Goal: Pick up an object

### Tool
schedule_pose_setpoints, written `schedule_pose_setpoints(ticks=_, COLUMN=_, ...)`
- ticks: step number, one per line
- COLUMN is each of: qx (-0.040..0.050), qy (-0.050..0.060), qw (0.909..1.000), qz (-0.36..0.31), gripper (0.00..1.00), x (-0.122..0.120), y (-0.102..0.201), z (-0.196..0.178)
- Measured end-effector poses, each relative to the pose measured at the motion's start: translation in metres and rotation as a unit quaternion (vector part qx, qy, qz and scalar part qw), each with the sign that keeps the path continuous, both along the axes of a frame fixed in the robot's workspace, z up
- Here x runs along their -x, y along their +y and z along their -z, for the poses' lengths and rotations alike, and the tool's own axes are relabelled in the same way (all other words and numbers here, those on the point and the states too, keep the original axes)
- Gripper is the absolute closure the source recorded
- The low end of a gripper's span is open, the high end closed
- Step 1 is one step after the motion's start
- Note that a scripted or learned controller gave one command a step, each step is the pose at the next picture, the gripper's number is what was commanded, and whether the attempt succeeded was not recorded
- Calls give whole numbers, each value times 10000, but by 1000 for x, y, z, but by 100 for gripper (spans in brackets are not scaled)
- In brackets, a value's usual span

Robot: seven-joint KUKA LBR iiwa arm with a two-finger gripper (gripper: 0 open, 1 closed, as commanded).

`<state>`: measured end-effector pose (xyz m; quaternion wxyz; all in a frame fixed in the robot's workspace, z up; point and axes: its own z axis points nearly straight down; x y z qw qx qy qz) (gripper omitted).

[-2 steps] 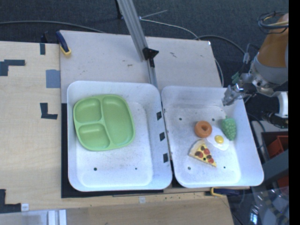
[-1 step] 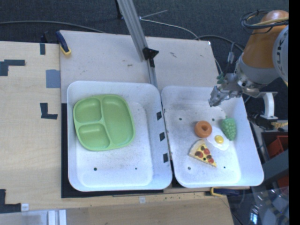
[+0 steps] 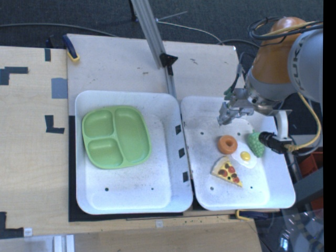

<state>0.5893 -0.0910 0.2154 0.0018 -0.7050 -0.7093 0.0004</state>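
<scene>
In the right bin (image 3: 210, 193) lie an orange doughnut (image 3: 228, 144), a fried egg (image 3: 247, 158), a pizza slice (image 3: 227, 171) and a green leafy piece (image 3: 256, 143). My gripper (image 3: 226, 117) hangs over the bin's upper middle, just above and slightly left of the doughnut. Its fingers point down and look close together, with nothing seen between them. The grey arm with its orange band comes in from the upper right.
The left bin (image 3: 126, 193) holds a green divided plate (image 3: 115, 137). A slanted metal pole (image 3: 152, 30) crosses the bench behind the bins. A blue and yellow clamp (image 3: 71, 49) sits at the bench's back left corner.
</scene>
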Motion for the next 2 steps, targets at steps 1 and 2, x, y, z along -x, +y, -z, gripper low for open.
schedule_pose_setpoints(ticks=1, qx=-1, qy=1, qw=10000, qz=-8, gripper=100, x=8, y=62, z=5)
schedule_pose_setpoints(ticks=2, qx=-1, qy=-12, qw=10000, qz=-12, gripper=100, x=14, y=120, z=-9)
